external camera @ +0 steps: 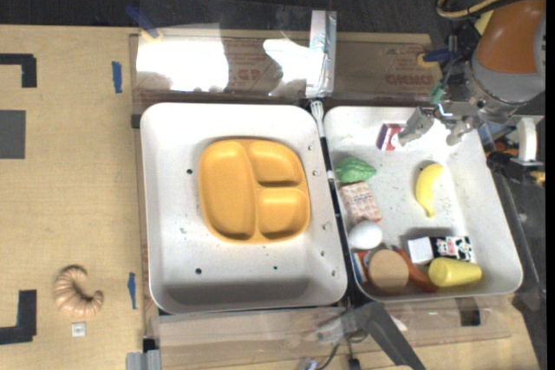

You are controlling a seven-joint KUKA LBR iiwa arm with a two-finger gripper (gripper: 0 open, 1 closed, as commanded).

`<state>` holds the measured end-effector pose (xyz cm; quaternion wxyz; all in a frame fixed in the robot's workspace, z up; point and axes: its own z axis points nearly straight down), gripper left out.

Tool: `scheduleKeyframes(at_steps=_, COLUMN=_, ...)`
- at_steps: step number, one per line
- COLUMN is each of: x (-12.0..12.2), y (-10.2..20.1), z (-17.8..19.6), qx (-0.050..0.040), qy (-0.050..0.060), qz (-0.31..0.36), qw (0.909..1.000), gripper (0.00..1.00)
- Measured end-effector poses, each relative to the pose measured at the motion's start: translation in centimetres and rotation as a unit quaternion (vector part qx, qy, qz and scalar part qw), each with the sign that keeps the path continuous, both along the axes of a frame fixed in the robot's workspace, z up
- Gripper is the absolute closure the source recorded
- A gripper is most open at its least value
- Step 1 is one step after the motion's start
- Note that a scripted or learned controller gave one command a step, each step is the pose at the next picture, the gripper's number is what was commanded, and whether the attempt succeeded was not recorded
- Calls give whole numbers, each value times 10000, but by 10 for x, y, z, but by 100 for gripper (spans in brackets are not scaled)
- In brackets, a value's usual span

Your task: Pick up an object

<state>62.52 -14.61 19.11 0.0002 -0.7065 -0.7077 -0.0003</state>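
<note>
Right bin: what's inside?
Right bin holds a banana, green item, packet, white egg, brown disc, yellow piece, cartons. Anything beneath them is covered.

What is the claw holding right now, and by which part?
Nothing. The claw hangs open above the right bin, near the red-and-white packet, with no object between its fingers.

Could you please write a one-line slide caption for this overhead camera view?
Open gripper poised above the right bin, near a toy banana; yellow divided plate in the left bin.

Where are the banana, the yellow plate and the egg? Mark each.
banana point(427, 187), camera view, middle of its curved body.
yellow plate point(227, 186), camera view, floor of its large compartment.
egg point(365, 236), camera view, top of the shell.
</note>
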Motion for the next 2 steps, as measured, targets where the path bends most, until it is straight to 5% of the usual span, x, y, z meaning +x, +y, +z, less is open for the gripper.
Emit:
scheduleKeyframes(at_steps=1, x=-53, y=-35, z=-70, qx=-2, qy=34, qz=-489, qw=9988, gripper=0)
scheduleKeyframes(at_steps=2, x=-43, y=-30, z=-104, qx=-4, qy=-19, qz=-452, qw=9990, gripper=0)
